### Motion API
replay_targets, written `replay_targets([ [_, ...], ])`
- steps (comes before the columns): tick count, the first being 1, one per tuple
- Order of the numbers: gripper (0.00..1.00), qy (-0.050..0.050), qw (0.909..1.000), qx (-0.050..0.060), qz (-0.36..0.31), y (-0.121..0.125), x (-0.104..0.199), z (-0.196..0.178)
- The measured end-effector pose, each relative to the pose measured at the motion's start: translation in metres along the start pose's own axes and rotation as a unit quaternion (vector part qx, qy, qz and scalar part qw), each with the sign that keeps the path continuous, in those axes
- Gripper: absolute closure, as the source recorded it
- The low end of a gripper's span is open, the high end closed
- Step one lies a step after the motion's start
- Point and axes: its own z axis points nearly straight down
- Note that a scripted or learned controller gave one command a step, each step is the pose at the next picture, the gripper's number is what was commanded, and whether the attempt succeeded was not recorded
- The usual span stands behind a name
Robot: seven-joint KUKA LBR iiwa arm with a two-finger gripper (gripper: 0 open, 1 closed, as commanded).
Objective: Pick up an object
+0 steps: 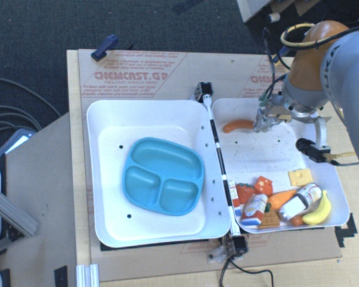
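Camera view, bench [137, 76], dark carpet [60, 17], two bins [102, 160], end effector [262, 124] grip state unclear

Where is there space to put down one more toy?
The left bin has bare floor around the blue divided plate. The right bin is bare in the middle, between the orange sausage and the toy food pile crowding its near end.

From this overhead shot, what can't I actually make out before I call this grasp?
- Gripper: the fingers are too small, and the wrist hangs above them, so contact with the orange sausage is unclear.
- Toy pile in the right bin: the carrot, bottle and banana overlap, hiding what lies beneath.
- Arm: cut off by the right edge.
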Motion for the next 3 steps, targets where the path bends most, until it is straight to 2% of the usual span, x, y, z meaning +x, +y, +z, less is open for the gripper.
replay_targets([
  [1, 1.00, 0.001, 1.0000, 0.003, 0.002, -0.060, -0.034, -0.044],
  [2, 0.00, 0.002, 1.0000, 0.003, 0.002, -0.060, -0.033, -0.043],
  [3, 0.00, 0.002, 1.0000, 0.002, 0.001, 0.018, 0.037, 0.017],
])
